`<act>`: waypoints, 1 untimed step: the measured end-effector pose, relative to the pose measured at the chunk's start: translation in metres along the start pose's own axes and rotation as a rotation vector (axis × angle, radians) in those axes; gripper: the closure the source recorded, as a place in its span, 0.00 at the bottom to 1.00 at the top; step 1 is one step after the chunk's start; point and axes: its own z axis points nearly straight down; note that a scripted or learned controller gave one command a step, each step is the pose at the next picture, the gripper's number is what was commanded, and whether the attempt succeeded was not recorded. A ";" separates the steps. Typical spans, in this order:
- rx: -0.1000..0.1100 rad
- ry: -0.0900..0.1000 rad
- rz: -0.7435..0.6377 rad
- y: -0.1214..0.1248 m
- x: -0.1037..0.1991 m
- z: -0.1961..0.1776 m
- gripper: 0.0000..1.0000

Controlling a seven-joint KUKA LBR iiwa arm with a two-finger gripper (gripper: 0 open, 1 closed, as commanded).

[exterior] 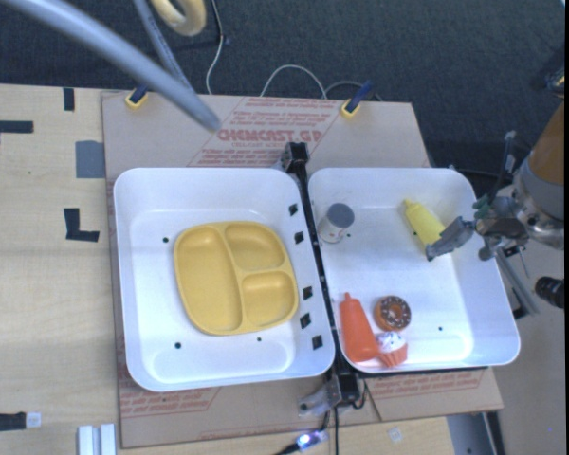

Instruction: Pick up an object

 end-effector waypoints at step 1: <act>-0.012 -0.003 -0.004 0.003 0.001 -0.007 0.00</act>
